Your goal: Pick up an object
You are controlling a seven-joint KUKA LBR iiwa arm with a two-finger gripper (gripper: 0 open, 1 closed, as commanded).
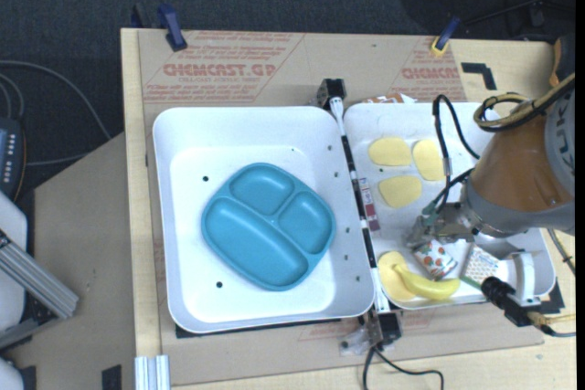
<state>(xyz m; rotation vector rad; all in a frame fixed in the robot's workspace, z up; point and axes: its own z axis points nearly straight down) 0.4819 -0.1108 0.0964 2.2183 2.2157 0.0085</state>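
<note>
My gripper (428, 231) is low in the right bin (366, 119), reaching in from the right under the orange band of the arm. Just below it lies a small red and white patterned packet (438, 261), touching or nearly touching the gripper tip. A yellow banana (413, 284) curves along the bin's front edge, left of and below the packet. Three pale yellow discs (391, 152) lie further back in the same bin, above the gripper. A white card with green print (481, 267) sits to the right of the packet.
The left bin (174, 142) holds a blue divided plate (267, 225) in its middle. A black rail (355, 187) runs between the two bins. The arm's body covers the right side of the right bin.
</note>
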